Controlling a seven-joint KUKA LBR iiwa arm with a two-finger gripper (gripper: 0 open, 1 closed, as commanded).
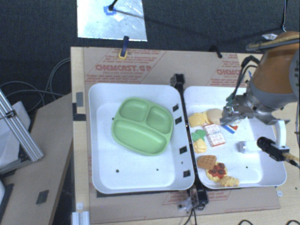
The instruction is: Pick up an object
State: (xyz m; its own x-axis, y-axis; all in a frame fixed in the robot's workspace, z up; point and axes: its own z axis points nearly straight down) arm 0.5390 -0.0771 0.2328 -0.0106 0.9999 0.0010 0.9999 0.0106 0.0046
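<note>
Yellow crinkled toy (229, 181) nearest, at the front of the right bin (267, 175), touching a red-topped toy slice (217, 171); just behind, a brown waffle-like round (206, 161). Farther in, along that bin's left side, a pale yellow piece (200, 146) and a green leafy piece (198, 135), with a small red-and-white box (214, 136) just beside them. To the right of the box, apart from it, a small grey piece (241, 146) on bare white floor. Behind the box, a blue-and-red scrap (231, 128), with the gripper (230, 116) right above it, low over the bin; clenched or released, cannot tell. Just left of the gripper, a tan bun (213, 115) and an orange-yellow wedge (198, 119), side by side. Grey arm (276, 74) with orange band reaching in from the right. In the left bin (101, 139), a green divided plate (143, 125), flat, near the middle. Under both bins, a cardboard sheet (126, 67) with red print; at its far edge, a yellow-and-blue clamp (123, 48); beyond, a shiny metal sheet (111, 13) on dark carpet (37, 32).
</note>
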